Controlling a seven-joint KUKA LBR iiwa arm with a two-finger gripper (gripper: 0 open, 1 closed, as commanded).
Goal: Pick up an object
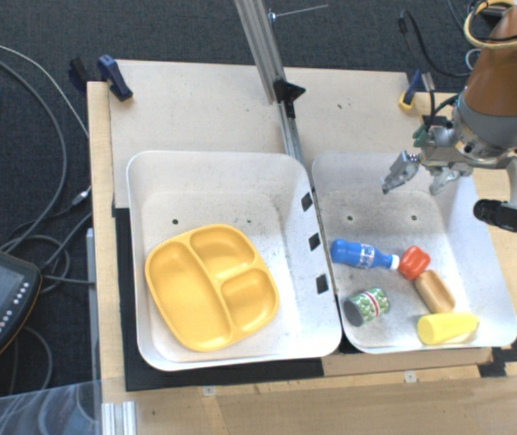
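My gripper [419,178] hangs above the far part of the right bin [336,175], fingers spread open with nothing between them. Below it in that bin lie a blue bottle with a white neck [362,256], a red round piece [414,262] touching a tan cylinder [434,290], a small green can with a dark end [367,304], and a yellow block [446,328] near the front right corner. All these objects lie nearer the front edge than the gripper, apart from it.
The left bin [150,175] holds a yellow divided plate [211,285]. A metal pole [258,25] rises between the bins at the back. Blue clamps [113,75] sit at the bench's far corners. Cables lie on the floor at left.
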